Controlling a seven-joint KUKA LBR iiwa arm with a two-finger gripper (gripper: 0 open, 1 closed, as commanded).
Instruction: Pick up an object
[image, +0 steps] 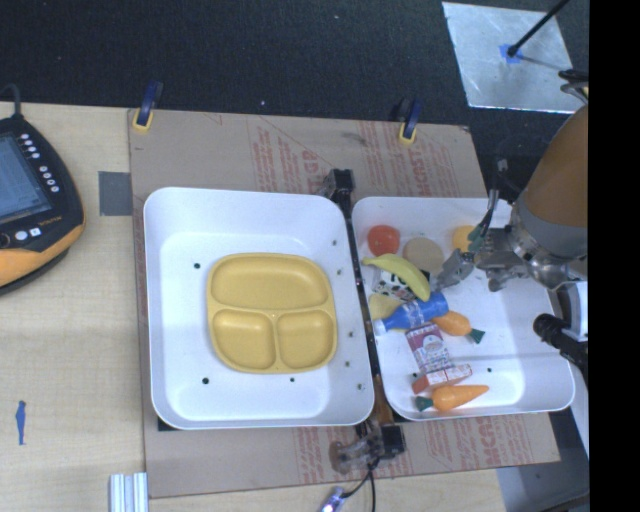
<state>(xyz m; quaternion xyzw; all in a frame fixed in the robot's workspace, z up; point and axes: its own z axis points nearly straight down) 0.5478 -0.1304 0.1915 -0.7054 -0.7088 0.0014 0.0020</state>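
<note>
Several small toy food items lie clustered in the right bin (540, 385), toward its left half. A red tomato (383, 239) sits near the bin's far left corner, with a grey-brown round piece (423, 251) just beside it. A yellow banana (400, 272) lies below these, and a blue bottle (412, 315) rests at a slant under the banana. A small orange piece (454, 323) touches the bottle's right end. A red and white packet (430, 352) lies nearer the front, and an orange carrot (457, 396) lies close to the front wall.

The gripper (462, 262) hangs over the right bin's far half, just right of the round piece, near a yellow item (461, 237). Whether its fingers are apart or closed cannot be told, and no item is seen between them.

The left bin (180, 330) holds a yellow three-compartment plate (271, 310) at its centre. A teach pendant (30, 205) rests on the bench at far left.
</note>
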